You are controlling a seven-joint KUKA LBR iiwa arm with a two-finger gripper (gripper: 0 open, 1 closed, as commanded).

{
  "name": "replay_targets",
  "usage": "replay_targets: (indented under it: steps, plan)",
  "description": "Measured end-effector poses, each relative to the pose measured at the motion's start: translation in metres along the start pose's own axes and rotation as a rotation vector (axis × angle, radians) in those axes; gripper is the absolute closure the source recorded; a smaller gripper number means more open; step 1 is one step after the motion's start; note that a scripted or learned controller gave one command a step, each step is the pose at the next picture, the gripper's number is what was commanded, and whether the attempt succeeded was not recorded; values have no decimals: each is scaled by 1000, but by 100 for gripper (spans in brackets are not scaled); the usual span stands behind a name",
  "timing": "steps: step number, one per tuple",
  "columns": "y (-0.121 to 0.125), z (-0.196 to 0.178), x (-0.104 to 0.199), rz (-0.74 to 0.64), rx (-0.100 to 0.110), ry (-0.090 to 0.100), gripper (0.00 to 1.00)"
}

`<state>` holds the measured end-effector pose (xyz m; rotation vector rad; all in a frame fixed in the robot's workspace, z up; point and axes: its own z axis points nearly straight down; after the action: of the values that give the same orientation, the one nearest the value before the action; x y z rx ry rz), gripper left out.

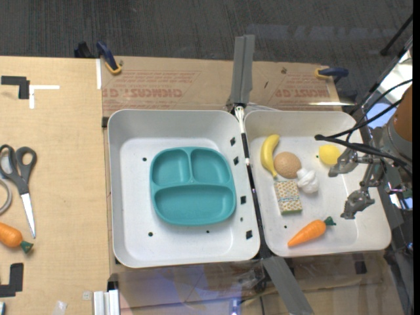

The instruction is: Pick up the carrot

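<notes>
An orange carrot (307, 233) with a green top lies near the front edge of the right bin (367, 238), its tip toward the lower left. My gripper (350, 188) hangs over the right side of that bin, up and to the right of the carrot's green end. Its two fingers (357, 205) stand apart, open, with nothing between them. A second carrot (10, 235) rests on the wooden bench at the far left, outside both bins.
The right bin also holds a banana (268, 153), a brown egg-shaped thing (287, 165), a white lump (307, 180), a speckled sponge block (288, 197) and a lemon (329, 154). A teal divided plate (192, 186) sits in the left bin. Scissors (20, 176) lie at the left.
</notes>
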<state>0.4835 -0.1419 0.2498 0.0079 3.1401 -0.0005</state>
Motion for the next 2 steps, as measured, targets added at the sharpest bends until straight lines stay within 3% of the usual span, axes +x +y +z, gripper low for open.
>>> replay_targets:
  steps: [1, 2]
  plan:
    - [6, 153, 3, 72, 4, -10, 0]
    - [44, 158, 6, 98, -1, 2, 0]
